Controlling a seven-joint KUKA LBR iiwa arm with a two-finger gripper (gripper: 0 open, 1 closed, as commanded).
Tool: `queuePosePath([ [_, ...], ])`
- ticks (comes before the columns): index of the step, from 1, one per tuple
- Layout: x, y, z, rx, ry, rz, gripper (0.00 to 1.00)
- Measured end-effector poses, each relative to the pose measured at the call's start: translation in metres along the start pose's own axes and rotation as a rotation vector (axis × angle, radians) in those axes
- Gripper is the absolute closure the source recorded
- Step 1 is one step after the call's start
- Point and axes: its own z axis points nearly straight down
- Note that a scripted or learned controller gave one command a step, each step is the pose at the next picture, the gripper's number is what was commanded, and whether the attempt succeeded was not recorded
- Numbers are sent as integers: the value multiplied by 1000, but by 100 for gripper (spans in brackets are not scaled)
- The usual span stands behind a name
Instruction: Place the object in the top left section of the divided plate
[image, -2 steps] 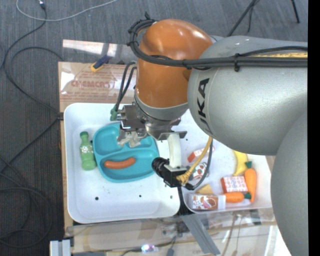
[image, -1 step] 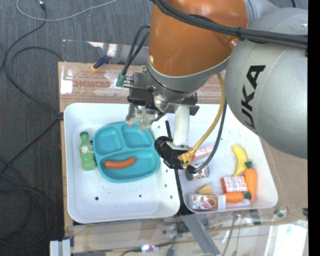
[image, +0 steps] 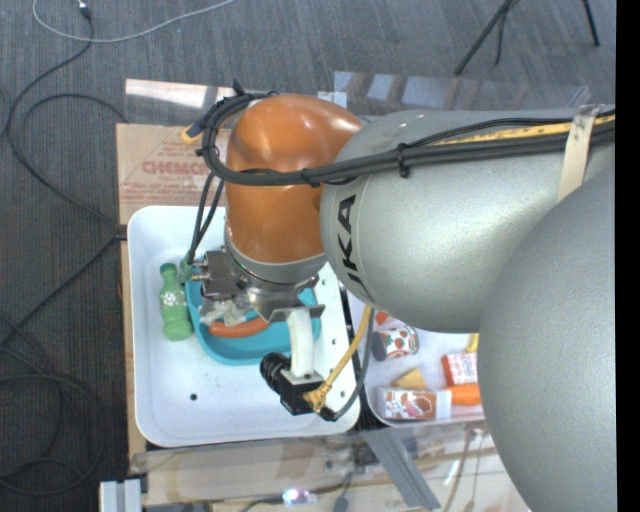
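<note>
A blue divided plate (image: 232, 351) lies in the left white bin (image: 170, 405), mostly covered by the arm's wrist. On the plate's visible part lies an orange, sausage-shaped object (image: 243, 326). My gripper (image: 226, 305) hangs directly over the plate, just above that object, under the big orange band. A green bottle (image: 176, 304) lies against the plate's left edge.
The right bin (image: 378, 405) holds a red-patterned cup (image: 396, 340), a yellow wedge (image: 408, 378), an orange box (image: 460, 368) and a printed packet (image: 410, 405). A black camera mount (image: 285, 380) hangs from the wrist. Flat cardboard (image: 165, 170) lies behind the left bin.
</note>
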Motion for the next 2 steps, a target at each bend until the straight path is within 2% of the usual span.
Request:
queuePosePath([
  [1, 0, 0, 0, 0, 0, 0, 0],
  [2, -47, -1, -23, -3, 0, 80, 0],
])
